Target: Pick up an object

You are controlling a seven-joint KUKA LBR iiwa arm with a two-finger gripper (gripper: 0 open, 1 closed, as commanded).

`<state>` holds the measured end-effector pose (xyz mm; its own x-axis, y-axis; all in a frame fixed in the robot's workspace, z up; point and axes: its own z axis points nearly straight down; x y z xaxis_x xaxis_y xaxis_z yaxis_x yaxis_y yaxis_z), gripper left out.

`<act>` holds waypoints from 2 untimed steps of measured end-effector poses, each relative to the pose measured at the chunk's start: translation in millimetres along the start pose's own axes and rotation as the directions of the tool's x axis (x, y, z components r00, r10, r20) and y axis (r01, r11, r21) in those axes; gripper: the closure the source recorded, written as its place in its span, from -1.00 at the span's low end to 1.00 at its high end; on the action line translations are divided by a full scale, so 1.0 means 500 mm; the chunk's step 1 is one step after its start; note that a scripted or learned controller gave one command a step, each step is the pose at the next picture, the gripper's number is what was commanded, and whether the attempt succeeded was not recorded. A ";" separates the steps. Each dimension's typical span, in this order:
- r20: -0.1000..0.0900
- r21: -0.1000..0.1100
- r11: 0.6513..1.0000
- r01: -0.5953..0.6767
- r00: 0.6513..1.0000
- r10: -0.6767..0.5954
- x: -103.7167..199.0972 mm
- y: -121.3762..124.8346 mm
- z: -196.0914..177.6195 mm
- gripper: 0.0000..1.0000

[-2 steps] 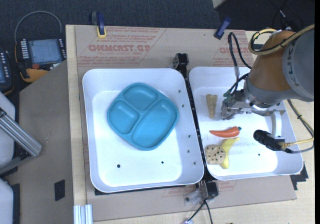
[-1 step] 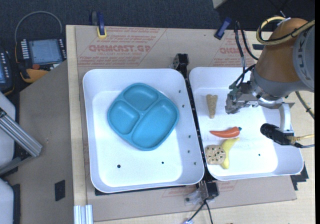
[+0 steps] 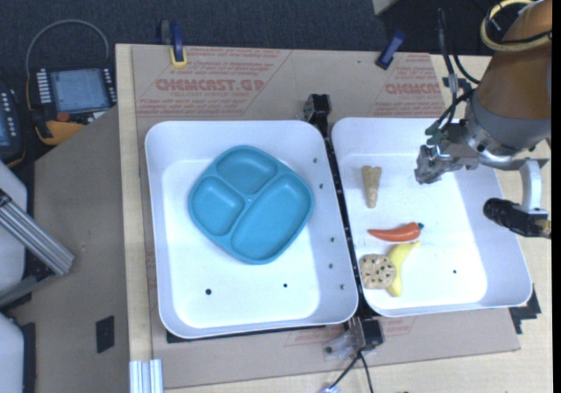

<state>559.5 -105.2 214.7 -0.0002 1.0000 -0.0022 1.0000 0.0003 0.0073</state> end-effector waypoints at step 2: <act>-0.002 0.003 1.000 0.006 1.000 -0.006 0.092 0.036 -0.102 1.00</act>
